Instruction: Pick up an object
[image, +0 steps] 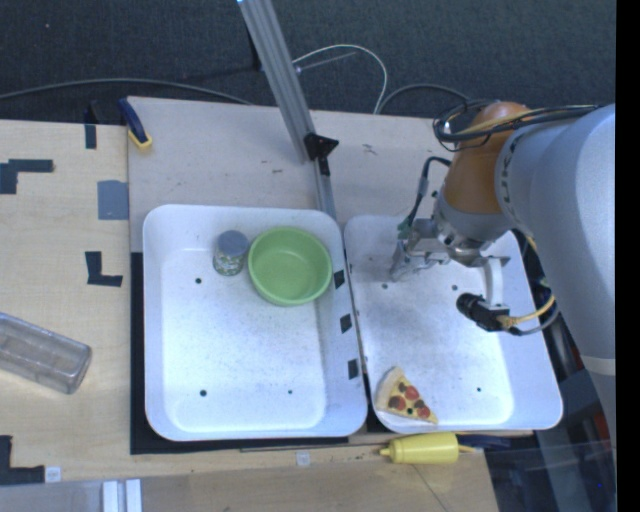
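A pizza slice toy (405, 397) lies at the front left corner of the right bin (500, 400). In the left bin (240, 400) a green bowl (290, 265) sits at the back, with a small grey-lidded jar (230, 252) just left of it. A yellow bottle (420, 448) lies on the bench in front of the right bin. My gripper (400, 268) hangs low over the back left part of the right bin, far from the pizza slice. Nothing shows between its fingers.
A metal pole (290, 90) slants down to the gap between the bins. A clear plastic container (40, 352) lies on the bench at far left. Cables (490, 312) loop beside the wrist over the right bin.
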